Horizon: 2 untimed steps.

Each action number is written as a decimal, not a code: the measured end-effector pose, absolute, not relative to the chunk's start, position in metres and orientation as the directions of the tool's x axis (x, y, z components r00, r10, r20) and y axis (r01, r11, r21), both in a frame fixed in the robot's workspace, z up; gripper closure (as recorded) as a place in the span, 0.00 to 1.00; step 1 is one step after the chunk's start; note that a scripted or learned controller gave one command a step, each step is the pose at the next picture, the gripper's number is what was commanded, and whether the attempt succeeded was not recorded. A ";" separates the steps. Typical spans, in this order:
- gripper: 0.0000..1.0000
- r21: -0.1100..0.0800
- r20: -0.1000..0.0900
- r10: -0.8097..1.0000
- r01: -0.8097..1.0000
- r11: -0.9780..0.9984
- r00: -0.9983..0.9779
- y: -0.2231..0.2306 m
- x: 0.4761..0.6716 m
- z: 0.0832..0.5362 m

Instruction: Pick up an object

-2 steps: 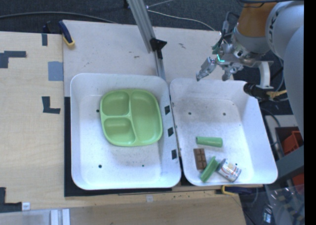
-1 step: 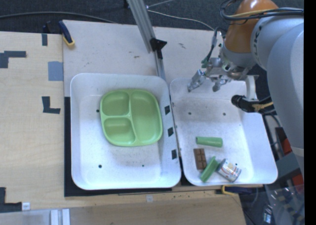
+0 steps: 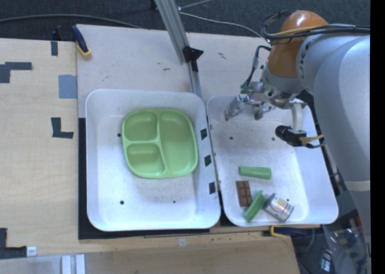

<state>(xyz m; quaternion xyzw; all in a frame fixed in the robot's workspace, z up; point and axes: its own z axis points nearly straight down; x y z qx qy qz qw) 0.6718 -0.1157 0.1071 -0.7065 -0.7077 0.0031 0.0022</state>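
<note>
Hovering at the far left corner of the right bin [image 3: 313, 203], the gripper [image 3: 245, 113] shows its two fingers spread wide with nothing between them, so it's an empty hand. How high it sits above the bin floor can't be judged from this angle. The grey arm [image 3: 337, 86] comes in from the right edge, with its orange band [image 3: 298, 26] sitting above the wrist. All the pickable pieces are down at the near end of that same bin, well apart from the gripper. A short green block [image 3: 255, 172] lies flat, roughly midway across. Nearer the front edge there's a brown bar [image 3: 243, 193], and just beside it a green stick [image 3: 254, 205] lies at a slant, its near end toward the front left corner. A silver can [image 3: 279, 208] lies on its side just right of the stick, close to the front rim. Whether the stick touches the bar or the can isn't clear. Over in the left bin [image 3: 102, 164], a green divided plate [image 3: 159, 143] sits right of centre, nearer the far edge. Both bins rest side by side on the bench [image 3: 132, 56].
</note>
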 end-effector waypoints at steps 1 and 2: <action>0.00 -0.009 -0.003 1.000 1.000 0.001 -0.001 -0.116 0.671 0.090; 1.00 -0.010 -0.003 1.000 1.000 0.003 -0.003 -0.116 0.671 0.100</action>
